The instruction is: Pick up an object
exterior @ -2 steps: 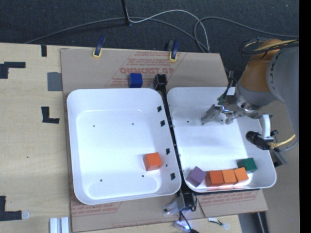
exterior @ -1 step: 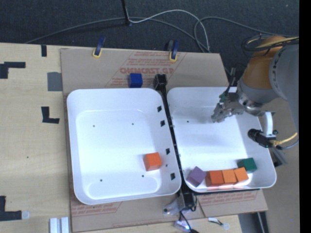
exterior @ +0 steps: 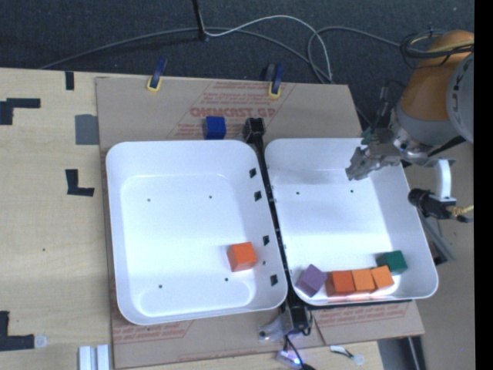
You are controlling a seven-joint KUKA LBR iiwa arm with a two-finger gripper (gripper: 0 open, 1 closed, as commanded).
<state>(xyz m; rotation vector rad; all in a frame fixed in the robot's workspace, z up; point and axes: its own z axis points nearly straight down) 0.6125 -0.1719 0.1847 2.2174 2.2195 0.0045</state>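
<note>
An orange cube (exterior: 242, 256) lies in the left bin (exterior: 139, 168), toward its near right. Along the near edge of the right bin (exterior: 323, 153) sit a purple block (exterior: 311, 280), two orange blocks (exterior: 340, 283) (exterior: 363, 280), a lighter orange block (exterior: 383, 277) and a green block (exterior: 394, 262). My gripper (exterior: 359, 168) hangs over the far right part of the right bin, well away from the row of blocks. Nothing shows between its fingers.
A blue block (exterior: 215, 126) rests on the cardboard behind the left bin. Black clips (exterior: 253, 129) join the bins along the middle. Cables run across the dark floor at the back. The arm's orange band (exterior: 435, 91) is at the right edge.
</note>
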